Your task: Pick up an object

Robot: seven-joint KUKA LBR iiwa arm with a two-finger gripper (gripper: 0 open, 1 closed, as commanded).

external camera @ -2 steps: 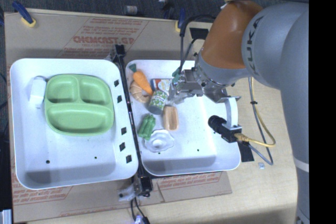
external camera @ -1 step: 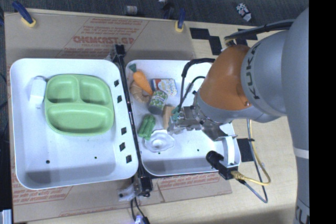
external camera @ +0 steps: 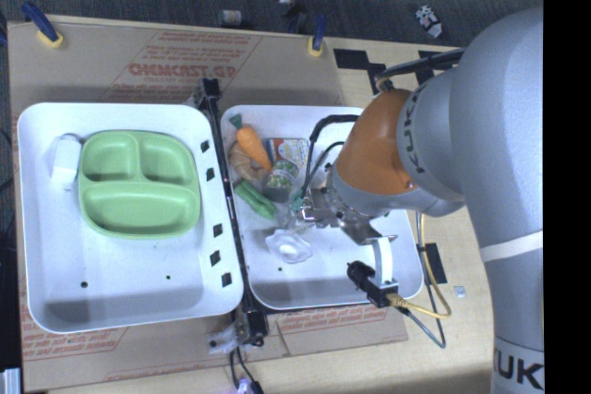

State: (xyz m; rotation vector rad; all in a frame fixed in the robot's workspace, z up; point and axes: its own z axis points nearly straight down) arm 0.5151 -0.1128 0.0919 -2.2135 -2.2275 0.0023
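The right bin (external camera: pixel 319 295) holds a small heap of objects along its left side. An orange carrot (external camera: pixel 250 146) lies at the top, over a tan piece (external camera: pixel 242 165). A green vegetable-like piece (external camera: pixel 253 199) lies below it, next to a printed packet (external camera: pixel 286 156). A clear crumpled plastic object (external camera: pixel 289 244) rests near the bin's middle. My gripper (external camera: pixel 305 213) hangs low under the orange wrist band (external camera: pixel 374 152), just above and right of the clear plastic object and beside the packet. The arm hides the bin's right half.
The left bin (external camera: pixel 55 291) carries a green divided plate (external camera: pixel 140 182) and a small white object (external camera: pixel 65 160) at its left wall. A black clip row (external camera: pixel 222 226) runs between the bins. A yellow cable (external camera: pixel 420 309) trails off the right bin's front corner.
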